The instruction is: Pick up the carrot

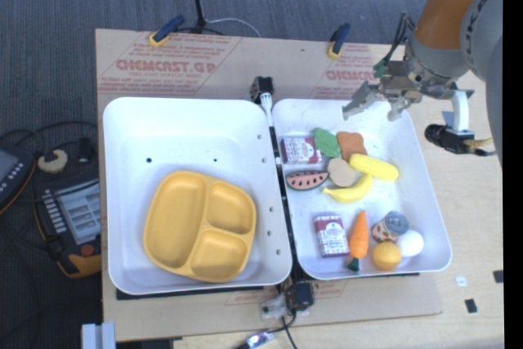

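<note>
Cardboard-topped bench on dark carpet, two white bins side by side; taking the carrot (358,234) as reference: it lies in the right bin (433,208) near that bin's front wall, orange body upright in the view with its green tip toward the front edge, red snack packet (329,234) touching its left side, orange ball (386,256) just right of it, white egg (410,243) and grey disc (395,222) beyond that, bananas (359,180) behind it. Gripper (378,102) hovers well behind the carrot, over the bin's far rim, fingers spread apart and holding nothing. Judging by that, we're in the approach step, no grasp yet. Next move: travel forward over the bananas, drop down on the carrot, fingers straddling its narrow width without pinching the packet. Arm enters from the carrot's right-rear, wrist angled down toward the bin, orange band above. Yellow divided tray (200,225) sits in the left bin, well left of the carrot
</note>
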`<state>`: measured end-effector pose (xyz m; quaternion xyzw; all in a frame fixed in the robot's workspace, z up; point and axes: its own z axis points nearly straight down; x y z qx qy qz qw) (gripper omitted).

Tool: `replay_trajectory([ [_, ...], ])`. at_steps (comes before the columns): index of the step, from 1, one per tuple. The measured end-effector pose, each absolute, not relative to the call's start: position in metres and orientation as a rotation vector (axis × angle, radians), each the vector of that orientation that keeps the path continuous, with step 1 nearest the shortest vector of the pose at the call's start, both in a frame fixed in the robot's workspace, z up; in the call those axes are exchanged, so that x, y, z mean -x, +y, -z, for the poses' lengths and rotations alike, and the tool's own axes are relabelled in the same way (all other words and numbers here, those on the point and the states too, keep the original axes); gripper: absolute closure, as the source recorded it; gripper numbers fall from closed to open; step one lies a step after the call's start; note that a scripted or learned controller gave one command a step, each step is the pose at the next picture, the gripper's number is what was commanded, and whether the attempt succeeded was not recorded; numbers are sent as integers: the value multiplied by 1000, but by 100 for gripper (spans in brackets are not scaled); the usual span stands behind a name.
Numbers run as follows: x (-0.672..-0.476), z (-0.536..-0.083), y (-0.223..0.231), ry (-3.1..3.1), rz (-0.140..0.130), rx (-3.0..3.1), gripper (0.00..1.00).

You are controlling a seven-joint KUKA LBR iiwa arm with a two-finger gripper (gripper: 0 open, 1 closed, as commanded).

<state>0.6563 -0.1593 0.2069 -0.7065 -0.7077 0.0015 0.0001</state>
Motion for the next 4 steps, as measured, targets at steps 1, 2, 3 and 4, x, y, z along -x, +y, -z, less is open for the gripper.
replay_trajectory([
  [1, -599, -96, -177, -2338, 3, 2109, 0],
  [2, -482, -122, -161, -2255, -5, 2181, 0],
  [3, -484, -165, -93, -2443, 0, 1973, 0],
  [4, -489, -98, -106, -2628, 15, 1719, 0],
])
